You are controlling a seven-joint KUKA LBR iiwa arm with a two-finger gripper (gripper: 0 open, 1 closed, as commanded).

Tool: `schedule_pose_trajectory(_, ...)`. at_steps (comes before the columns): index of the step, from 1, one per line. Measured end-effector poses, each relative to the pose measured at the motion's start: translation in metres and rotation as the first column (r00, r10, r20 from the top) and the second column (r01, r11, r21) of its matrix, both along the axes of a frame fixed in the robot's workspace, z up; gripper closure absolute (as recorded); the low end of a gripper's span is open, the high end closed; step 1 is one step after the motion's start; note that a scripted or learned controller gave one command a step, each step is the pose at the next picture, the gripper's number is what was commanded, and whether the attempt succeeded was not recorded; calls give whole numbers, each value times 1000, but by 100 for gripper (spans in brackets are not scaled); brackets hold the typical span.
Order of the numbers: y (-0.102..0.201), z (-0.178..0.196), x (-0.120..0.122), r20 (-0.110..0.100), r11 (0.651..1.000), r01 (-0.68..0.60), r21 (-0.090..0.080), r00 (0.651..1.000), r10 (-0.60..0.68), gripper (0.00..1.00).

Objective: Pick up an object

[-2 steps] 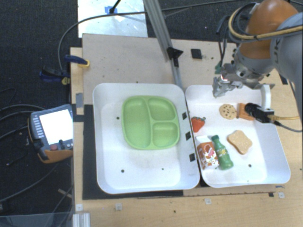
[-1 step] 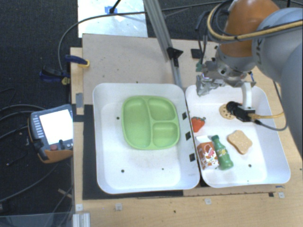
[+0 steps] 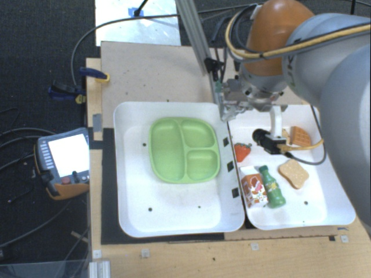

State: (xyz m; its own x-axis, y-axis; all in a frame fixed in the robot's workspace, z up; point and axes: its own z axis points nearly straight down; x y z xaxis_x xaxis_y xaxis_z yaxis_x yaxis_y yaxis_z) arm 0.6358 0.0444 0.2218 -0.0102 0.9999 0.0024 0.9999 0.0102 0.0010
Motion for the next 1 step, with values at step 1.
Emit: schedule_pose_trajectory(1, 56, 9, -13, 0, 1000, -1, 1, 1000, 1, 100)
